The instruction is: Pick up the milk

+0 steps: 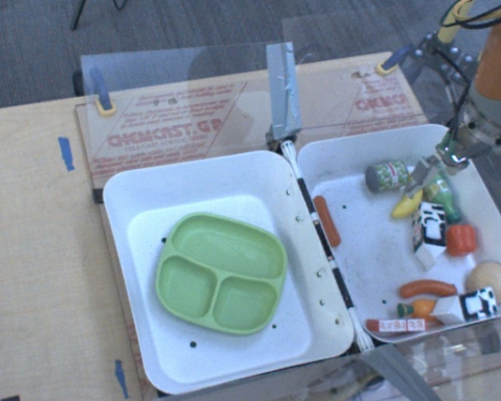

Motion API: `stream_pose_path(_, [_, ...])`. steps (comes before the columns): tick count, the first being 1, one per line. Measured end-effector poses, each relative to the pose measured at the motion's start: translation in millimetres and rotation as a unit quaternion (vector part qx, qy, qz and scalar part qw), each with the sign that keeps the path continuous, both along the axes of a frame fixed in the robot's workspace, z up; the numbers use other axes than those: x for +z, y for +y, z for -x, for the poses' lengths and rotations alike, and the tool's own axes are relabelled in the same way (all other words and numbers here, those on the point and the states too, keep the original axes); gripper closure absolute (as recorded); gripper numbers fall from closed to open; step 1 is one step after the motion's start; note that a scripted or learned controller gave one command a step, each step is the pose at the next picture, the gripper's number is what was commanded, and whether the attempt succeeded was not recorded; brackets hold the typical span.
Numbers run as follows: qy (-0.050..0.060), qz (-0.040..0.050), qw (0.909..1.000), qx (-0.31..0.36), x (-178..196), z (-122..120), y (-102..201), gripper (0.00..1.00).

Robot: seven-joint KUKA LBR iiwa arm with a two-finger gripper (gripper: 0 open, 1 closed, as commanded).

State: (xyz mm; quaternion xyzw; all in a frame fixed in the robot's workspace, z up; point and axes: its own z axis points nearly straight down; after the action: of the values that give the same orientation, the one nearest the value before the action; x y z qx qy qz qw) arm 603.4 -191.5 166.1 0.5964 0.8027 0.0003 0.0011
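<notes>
Here, label by label:

Left bin (137, 261): holds a green three-compartment plate (222, 272), lying flat near the bin's middle.

Right bin (364, 252): holds the toy food, mostly crowded toward its right edge and near corner.

Milk (430, 233): a small carton with black-and-white cow patches, lying tilted by the right bin's right edge, touching a red-orange pepper-like toy (462, 239) on its right; no print on it can be read.

Second patched carton (473, 305): at the right bin's near right corner, just beside a tan egg-like ball (489, 279).

Gripper (430, 166): low over the right bin's far right part, between a green-grey can (387, 176) and the bin's right edge, with a yellow banana (407, 205) just below it; whether the jaws are wide or narrow, I cannot tell, and the milk lies apart from them.

Sausages: one (327, 220) along the right bin's left edge, another (427, 288) near its front.

Writing: red print on the board (171, 122) behind the bins, too blurred to read for certain.
</notes>
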Motion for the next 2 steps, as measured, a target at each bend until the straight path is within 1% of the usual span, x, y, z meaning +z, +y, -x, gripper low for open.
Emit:
stream_pose_path(1, [-0.002, -0.0012, 0.9989, -0.046, -70.9, 50.1, -18.2, 0.00])
stream_pose_path(2, [-0.001, -0.0012, 0.9786, -0.206, -80.3, 84.8, 15.4, 0.00])
